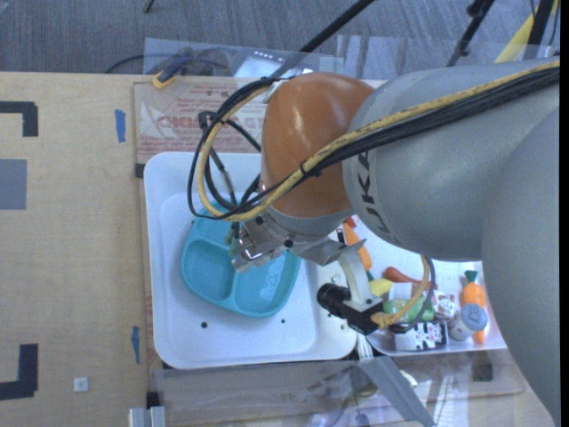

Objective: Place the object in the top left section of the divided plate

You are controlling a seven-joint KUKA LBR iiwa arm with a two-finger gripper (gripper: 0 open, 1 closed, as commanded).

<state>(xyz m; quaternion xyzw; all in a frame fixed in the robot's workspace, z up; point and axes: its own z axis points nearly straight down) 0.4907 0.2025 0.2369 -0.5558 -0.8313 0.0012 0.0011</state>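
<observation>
Over left bin [169,327], arm's wrist hangs above blue divided plate [213,278]; gripper [253,247] at plate's upper right edge, grip state cannot tell. Small toys [427,310] heaped in right bin, well apart from gripper; carrot [474,296] among them.

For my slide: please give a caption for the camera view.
Grey arm reaching over blue divided plate in the left bin.

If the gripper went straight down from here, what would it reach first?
Probably the blue divided plate in the left bin: the gripper hangs over the plate's upper right part. Its height above the plate is unclear from this view.
</observation>
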